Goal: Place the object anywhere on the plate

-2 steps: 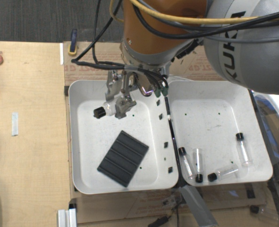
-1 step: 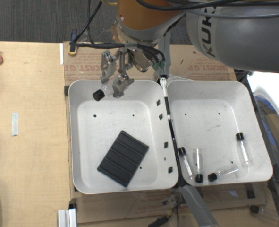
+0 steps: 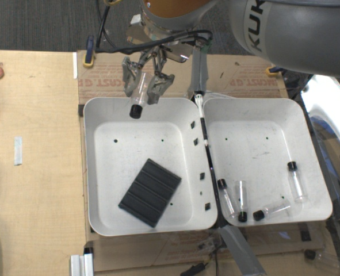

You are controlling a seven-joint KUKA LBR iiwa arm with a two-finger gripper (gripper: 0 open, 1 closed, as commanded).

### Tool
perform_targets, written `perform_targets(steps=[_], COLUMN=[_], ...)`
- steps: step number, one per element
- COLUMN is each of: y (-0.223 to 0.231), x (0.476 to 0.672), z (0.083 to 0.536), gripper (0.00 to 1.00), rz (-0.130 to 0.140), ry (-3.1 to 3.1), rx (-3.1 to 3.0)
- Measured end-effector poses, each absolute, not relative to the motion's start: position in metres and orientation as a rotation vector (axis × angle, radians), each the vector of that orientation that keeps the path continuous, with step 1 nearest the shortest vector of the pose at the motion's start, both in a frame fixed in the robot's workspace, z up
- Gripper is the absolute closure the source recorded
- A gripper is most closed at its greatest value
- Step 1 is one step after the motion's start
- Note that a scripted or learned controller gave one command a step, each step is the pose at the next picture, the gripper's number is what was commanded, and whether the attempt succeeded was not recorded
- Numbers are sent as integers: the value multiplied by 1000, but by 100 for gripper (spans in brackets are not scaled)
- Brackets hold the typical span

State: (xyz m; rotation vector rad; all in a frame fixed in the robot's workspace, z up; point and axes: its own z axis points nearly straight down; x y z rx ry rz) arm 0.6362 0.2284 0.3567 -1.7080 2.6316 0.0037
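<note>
The tube (image 3: 139, 96) hangs in the claw (image 3: 147, 87), just above the far rim of the left bin (image 3: 95, 154). The fingers are clamped on its clear upper body; the black cap points down and slightly toward the near side.

Handling, judged: a small clear vial, likely plastic or glass. Light, rigid, smooth-walled. Round section, so it may slip or swivel between flat fingers, and it may roll once set down. If glass, a drop could crack it. The best hold is across the mid-body, as now; a hold on the cap end risks tilt.

Appearance: a slim transparent cylinder with a black cap at the lower end. Contents cannot be told at this resolution.

The plate (image 3: 151, 191), the landmark: a dark ribbed rectangular slab lying flat and skewed on the left bin's floor. The tube is well apart from the plate, beyond its far side. The right bin (image 3: 308, 131), to the plate's right, holds several similar tubes (image 3: 239, 197) lying near its front edge.

Placement is not yet done.
</note>
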Motion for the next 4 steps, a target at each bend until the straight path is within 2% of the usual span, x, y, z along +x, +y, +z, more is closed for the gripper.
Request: perform_targets(steps=[1, 2, 3, 4], y=[183, 191, 210, 207], x=[595, 660, 660, 662], z=[321, 400, 441, 448], gripper=[100, 100, 100, 100], rz=[3, 3, 4, 12], ry=[2542, 2239, 1447, 1460], rx=[-1843, -2195, -2783, -2773])
